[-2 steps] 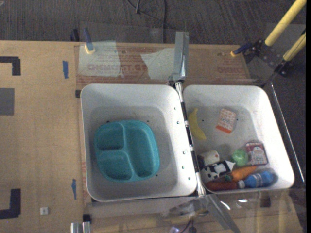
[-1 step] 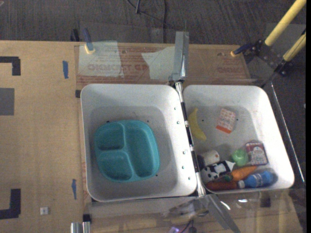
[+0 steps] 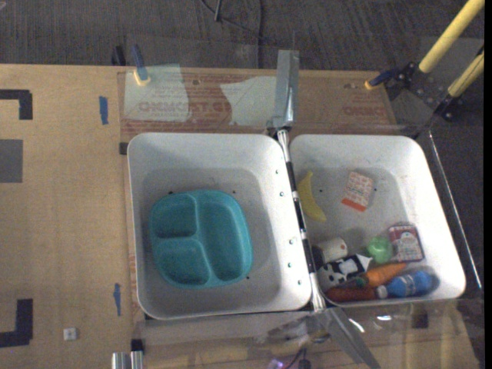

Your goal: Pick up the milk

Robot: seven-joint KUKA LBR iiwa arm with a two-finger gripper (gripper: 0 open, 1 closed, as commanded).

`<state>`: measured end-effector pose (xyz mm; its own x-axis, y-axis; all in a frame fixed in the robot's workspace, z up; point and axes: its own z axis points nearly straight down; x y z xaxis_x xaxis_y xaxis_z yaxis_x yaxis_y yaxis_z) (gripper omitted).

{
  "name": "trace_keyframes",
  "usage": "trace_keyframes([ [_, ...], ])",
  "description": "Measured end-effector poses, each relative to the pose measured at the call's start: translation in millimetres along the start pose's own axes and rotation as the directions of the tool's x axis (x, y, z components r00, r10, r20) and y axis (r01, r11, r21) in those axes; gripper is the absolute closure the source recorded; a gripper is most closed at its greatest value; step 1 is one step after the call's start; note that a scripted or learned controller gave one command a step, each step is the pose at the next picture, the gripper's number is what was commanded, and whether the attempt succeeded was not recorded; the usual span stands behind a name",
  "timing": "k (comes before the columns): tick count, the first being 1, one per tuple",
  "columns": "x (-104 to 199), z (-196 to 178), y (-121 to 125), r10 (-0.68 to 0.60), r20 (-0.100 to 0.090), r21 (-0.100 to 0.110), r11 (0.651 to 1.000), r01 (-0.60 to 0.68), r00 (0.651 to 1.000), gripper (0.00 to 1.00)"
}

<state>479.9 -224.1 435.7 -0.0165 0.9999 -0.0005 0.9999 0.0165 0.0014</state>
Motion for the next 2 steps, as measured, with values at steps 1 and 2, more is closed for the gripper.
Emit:
trace_keyframes([
  [1, 2, 37, 1, -0.04, 0.001, 0.0, 0.999, 0.04, 0.999, 0.0],
  [2, 2, -1, 1, -0.261, 0.004, -0.004, 0.965, 0.261, 0.965, 0.0],
])
